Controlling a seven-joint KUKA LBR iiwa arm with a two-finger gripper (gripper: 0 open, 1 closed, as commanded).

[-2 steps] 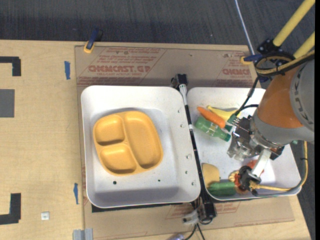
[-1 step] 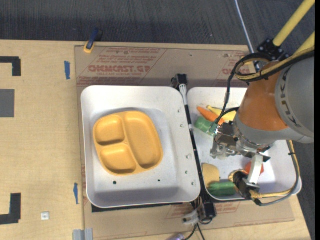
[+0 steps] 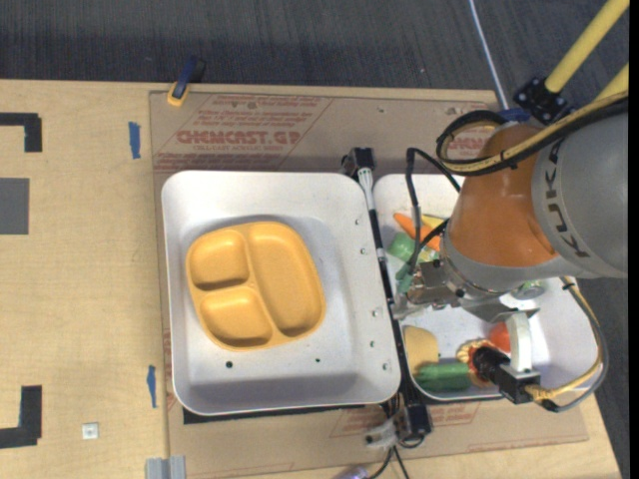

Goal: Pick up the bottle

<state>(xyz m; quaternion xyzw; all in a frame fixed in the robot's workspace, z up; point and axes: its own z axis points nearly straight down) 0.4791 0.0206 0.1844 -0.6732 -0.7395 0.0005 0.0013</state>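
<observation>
Camera view: two shallow white bins sit side by side on a brown cardboard sheet (image 3: 250, 133) laid on the bench. The left bin (image 3: 190, 367) holds a yellow divided tray (image 3: 257, 283), lying flat near its middle with its compartments facing up.

The arm (image 3: 584, 203) reaches in from the right and hangs over the right bin (image 3: 564, 352), its orange band (image 3: 499, 213) covering much of the bin's far half. The gripper (image 3: 424, 285) points down by the bin's left wall, close above the bin floor. The wrist hides it from above, so I cannot tell whether it is open or closed, and nothing can be seen held in it.

The bottle (image 3: 442, 372), as far as the view allows, is the dark green cylinder lying on its side at the near edge of the right bin, its length running left to right. It lies nearer than the gripper and apart from it. A pale rounded thing (image 3: 419, 345) sits just beyond the bottle's left end, and a small red and yellow thing (image 3: 469, 352) sits beside the bottle's right end. Farther back, by the left wall, a slim orange piece (image 3: 419, 226) and a light green piece (image 3: 401, 248) show beside the orange band.
</observation>
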